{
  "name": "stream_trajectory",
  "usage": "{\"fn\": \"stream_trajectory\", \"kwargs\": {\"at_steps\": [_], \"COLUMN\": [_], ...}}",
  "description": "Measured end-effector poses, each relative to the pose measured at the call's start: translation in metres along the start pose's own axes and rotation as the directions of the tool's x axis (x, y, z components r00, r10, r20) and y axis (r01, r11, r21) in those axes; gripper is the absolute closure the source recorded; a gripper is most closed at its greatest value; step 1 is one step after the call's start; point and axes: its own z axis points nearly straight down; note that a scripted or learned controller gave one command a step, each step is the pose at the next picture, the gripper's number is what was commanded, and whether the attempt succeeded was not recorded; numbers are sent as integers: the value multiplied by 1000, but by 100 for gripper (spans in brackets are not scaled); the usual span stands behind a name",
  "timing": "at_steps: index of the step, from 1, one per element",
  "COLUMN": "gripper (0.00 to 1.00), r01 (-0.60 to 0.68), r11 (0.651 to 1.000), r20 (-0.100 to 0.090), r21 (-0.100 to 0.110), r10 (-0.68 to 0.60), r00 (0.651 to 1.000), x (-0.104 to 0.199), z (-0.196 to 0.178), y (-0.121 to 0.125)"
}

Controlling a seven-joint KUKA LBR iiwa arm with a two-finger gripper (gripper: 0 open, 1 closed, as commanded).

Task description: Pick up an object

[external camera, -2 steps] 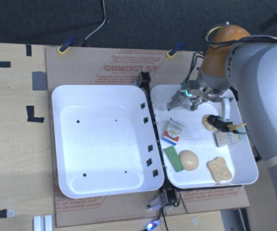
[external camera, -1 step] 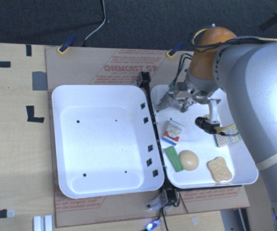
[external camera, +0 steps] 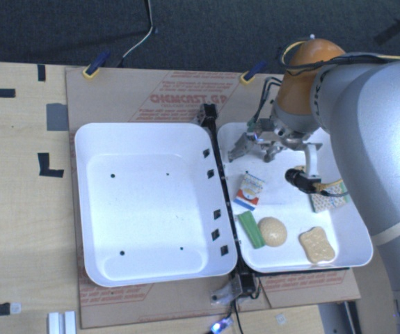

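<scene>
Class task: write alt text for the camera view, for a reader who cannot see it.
A grey arm's gripper hovers over the right bin, which holds a green block, a tan ball and a small packet. The left bin sits alongside.

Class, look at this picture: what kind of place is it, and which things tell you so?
Most likely a robotics lab test bench: a robot arm reaches over two white bins, small test objects like a green block lie in one, and cables trail across.
</scene>
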Motion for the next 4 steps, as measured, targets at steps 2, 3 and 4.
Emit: {"fn": "stream_trajectory", "kwargs": {"at_steps": [2, 3, 4], "gripper": [0, 0, 0], "r01": [3, -1, -1], "r11": [1000, 1000, 1000], "r20": [0, 0, 0], "r21": [-1, -1, -2], "r10": [-3, 1, 1], "r00": [1000, 1000, 1000], "x": [8, -15, -36], "z": [0, -1, -1], "y": [0, -11, -7]}}
